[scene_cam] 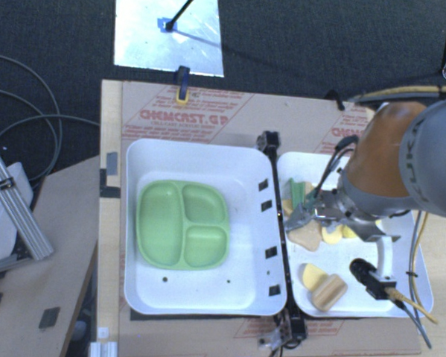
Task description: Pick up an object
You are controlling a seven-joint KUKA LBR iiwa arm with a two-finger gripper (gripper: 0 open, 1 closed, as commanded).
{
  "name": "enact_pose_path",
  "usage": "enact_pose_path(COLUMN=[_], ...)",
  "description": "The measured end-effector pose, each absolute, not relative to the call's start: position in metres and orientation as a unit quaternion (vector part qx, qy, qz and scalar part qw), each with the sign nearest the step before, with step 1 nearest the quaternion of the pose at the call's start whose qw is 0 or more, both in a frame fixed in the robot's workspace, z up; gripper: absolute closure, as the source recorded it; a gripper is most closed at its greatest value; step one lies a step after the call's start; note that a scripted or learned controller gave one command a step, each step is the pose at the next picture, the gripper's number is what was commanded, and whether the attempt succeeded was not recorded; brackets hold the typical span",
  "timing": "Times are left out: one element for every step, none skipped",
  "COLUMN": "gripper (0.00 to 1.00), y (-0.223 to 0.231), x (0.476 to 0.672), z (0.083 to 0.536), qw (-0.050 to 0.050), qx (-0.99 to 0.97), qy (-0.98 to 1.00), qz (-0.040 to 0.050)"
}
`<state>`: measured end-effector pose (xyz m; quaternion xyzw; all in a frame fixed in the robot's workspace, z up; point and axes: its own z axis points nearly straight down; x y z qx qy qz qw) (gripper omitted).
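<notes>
My gripper (pixel 302 214) hangs low over the left part of the right bin (pixel 365 308), just above a tan flat piece (pixel 305 237). Its metal fingers sit close together, but their state is unclear from this angle. A green item (pixel 295 191) lies just behind the gripper near the bin's left wall. Yellow pieces (pixel 333 233) lie to the right of the tan piece, partly under the wrist. At the bin's front rest a yellow chunk (pixel 313 274) and a tan bread-like roll (pixel 329 291).
The left bin (pixel 157 290) holds a green divided plate (pixel 182 224). A black divider with clips (pixel 274 221) runs between the bins. The arm's large grey and orange body (pixel 395 157) covers the right bin's back right part.
</notes>
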<state>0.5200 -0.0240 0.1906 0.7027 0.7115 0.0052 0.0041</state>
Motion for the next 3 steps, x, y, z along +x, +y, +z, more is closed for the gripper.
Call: enact_pose_path(gripper=[0.00, 0.00, 0.00], y=[-0.094, -0.138, -0.110], x=[0.557, 0.542, 0.593], z=[0.102, 0.086, 0.117], qw=[0.001, 0.001, 0.003], qx=[0.708, 0.708, 0.704], qy=[0.706, 0.706, 0.710], qz=[-0.0008, 0.0027, 0.0027])
